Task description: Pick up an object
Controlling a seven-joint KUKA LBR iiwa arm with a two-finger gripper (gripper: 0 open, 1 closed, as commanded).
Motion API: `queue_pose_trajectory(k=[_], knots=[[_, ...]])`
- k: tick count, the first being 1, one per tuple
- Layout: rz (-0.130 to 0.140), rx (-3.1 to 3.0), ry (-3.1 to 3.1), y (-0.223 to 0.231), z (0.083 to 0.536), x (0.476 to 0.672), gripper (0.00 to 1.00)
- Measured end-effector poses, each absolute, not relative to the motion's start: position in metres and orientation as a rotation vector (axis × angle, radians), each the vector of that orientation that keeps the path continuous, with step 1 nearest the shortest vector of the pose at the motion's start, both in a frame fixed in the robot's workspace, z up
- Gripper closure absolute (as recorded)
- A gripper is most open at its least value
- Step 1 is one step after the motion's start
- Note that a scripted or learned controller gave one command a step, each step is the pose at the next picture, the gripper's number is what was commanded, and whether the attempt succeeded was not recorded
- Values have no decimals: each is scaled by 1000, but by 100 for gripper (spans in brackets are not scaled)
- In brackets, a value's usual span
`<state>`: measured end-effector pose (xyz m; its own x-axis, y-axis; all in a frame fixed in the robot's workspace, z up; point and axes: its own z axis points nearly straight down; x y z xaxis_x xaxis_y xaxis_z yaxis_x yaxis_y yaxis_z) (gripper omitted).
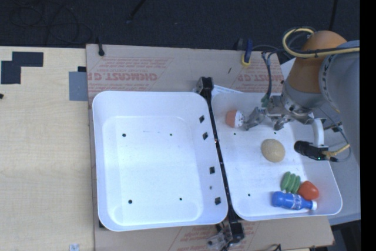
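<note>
My end effector (265, 116) hangs in the right bin (247, 208), just beside the orange-white toy (235, 119); whether it is apart, I cannot tell. I would center over the toy, then descend.

Two white bins are seen, the left bin (153, 156) and the right bin (252, 185), on brown cardboard (153, 70) printed with red lettering. In the right bin, a beige ball (273, 150), an orange-and-white object (235, 119), a green piece (289, 181), a red-orange piece (308, 190) and a blue bottle (292, 201) with a white tip are shown. The arm (320, 67) is coloured grey and orange.
</note>
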<state>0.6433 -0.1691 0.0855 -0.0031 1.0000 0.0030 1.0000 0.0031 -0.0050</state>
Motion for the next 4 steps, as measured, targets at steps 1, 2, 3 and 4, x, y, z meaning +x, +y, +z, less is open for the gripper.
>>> queue_pose_trajectory(k=[1,2,3,4], knots=[[3,-2218,-2220,-172,97,644,100],[4,-2219,-2218,-173,107,643,100],[2,-2211,-2223,-98,86,643,100],[4,-2218,-2219,-102,97,643,100]])
